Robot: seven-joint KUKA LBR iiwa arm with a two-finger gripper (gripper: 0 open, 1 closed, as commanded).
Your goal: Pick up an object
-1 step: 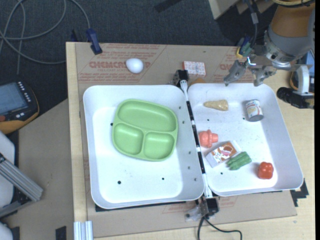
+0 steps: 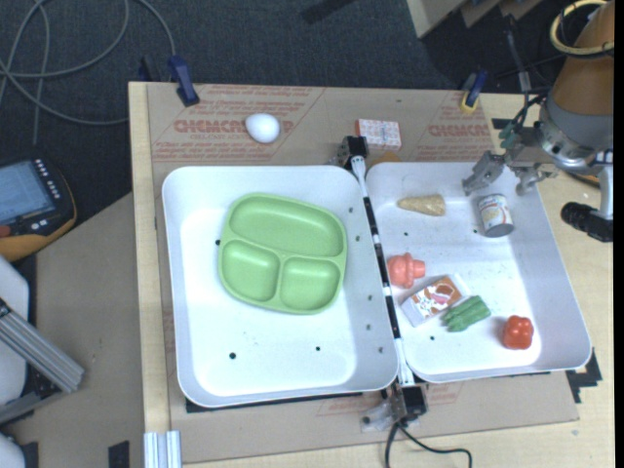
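Silver can (image 2: pixel 494 214) just below the hand (image 2: pixel 506 171), right bin (image 2: pixel 556 291).

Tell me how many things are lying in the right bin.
6: a tan piece at the far left, a can by the gripper, an orange-red toy, a small packet, a green vegetable, a red pepper. None seems hidden.

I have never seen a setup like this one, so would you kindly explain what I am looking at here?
One fixed camera looks down at a slant on a bench. The grey and orange robot arm reaches in from the right; its gripper hangs above the right bin, close to a small can, holding nothing. That bin also has a beige piece, a pink toy, a small packet, a green vegetable and a red pepper. The left bin holds a green divided plate.
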